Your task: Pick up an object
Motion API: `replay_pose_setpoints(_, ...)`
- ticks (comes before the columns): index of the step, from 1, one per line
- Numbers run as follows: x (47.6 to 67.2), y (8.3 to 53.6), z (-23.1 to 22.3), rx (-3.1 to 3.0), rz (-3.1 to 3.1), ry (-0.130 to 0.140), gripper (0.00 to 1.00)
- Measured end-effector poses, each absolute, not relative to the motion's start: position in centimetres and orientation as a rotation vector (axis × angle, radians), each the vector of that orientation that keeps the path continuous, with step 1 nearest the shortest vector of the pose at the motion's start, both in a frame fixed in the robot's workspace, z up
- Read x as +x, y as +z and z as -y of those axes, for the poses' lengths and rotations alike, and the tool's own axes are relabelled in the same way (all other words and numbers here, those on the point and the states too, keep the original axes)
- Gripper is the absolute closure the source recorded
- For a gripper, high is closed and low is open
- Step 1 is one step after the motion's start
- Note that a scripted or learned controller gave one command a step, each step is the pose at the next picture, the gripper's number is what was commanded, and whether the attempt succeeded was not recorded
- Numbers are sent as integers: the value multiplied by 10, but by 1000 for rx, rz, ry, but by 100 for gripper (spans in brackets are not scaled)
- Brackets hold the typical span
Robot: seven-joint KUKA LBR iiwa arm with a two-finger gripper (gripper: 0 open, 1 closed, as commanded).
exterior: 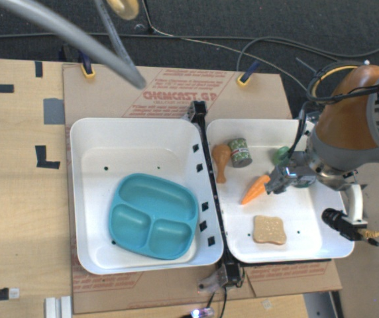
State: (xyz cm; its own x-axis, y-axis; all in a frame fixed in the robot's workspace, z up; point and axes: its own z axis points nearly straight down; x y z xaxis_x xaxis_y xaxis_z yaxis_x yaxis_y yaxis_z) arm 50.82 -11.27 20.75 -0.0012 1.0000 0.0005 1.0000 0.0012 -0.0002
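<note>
Left white bin point(83, 177): one teal plastic tray with three compartments point(154, 216), lying toward the near edge. Right white bin point(322, 244): a tan drumstick-shaped toy point(220, 159) against the left wall, a green patterned can point(240, 152) just beside it, an orange plastic carrot point(255, 189) near the middle, a tan bread slice point(269, 230) by the near edge, and a green item point(281, 154) partly hidden behind my wrist. My gripper point(279, 181) sits at the carrot's thick end, apparently touching it. Whether my jaws are apart or together, I cannot tell. Risk, in my judgement: the tapered carrot may slide or pivot away on closing, yielding an empty lift.
</note>
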Motion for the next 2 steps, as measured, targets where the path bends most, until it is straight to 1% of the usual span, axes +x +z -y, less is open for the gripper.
replay_pose_setpoints(1, 511, 221, 61, -2213, 2228, -2, 100)
replay_pose_setpoints(2, 505, 225, 4, -2211, 2229, 0, 100)
